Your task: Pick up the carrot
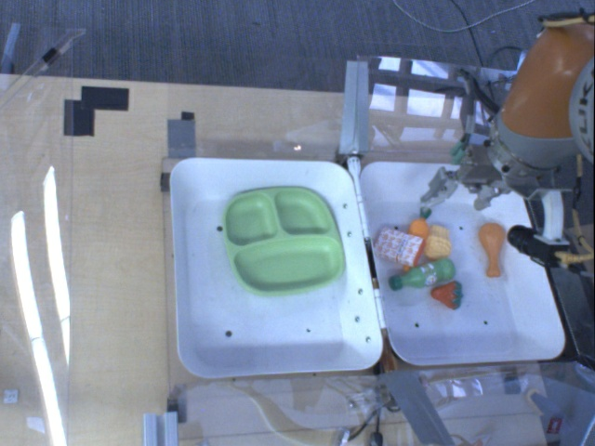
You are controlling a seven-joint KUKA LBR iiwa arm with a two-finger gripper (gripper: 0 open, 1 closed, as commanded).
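- The gripper (462, 190) hangs over the back half of the right bin (521, 337), its two fingers spread apart with nothing between them.
- The carrot (420, 228) looks to be the small orange piece with a green tip, toward the bin's left wall and just ahead of the fingers; it is small enough that I hold this loosely.
- Judged risk: the carrot touches or nearly touches the pink-and-white box (399, 246) and the yellow piece (437, 242). Spread fingers coming down there may land on a neighbour, or pinch two things at once.
- Judged risk: the drumstick (492, 246), also orange, lies apart toward the right wall and could be taken for the target.
- A nudge could push the cluster, including the green bottle (425, 275) and strawberry (448, 295), against the left wall, where fingers have little room.
- Open room: the front of the right bin, toward its front corners, is bare, as is the strip between cluster and drumstick.
- The left bin (200, 342) carries a green divided plate (284, 240) near its middle, with bare floor around it.
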